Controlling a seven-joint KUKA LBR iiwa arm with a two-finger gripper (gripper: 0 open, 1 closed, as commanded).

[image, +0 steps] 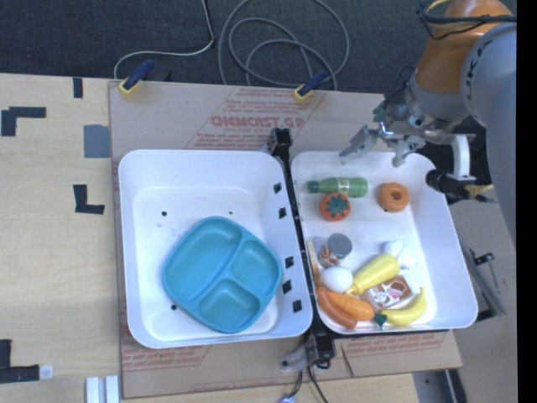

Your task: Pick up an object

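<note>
The two-finger gripper (379,147) hangs with its fingers spread apart, holding nothing, above the right white bin's (445,250) far rim; the small brown ring-shaped doughnut toy (393,196) lies just below them.

A blue divided tray (222,274) lies in the left white bin (134,175), with a looped cable (285,36) behind the cardboard sheet (243,120).

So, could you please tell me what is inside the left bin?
The left bin holds a blue divided tray lying flat, with its three compartments bare. Whatever might lie beneath the tray is covered.
</note>
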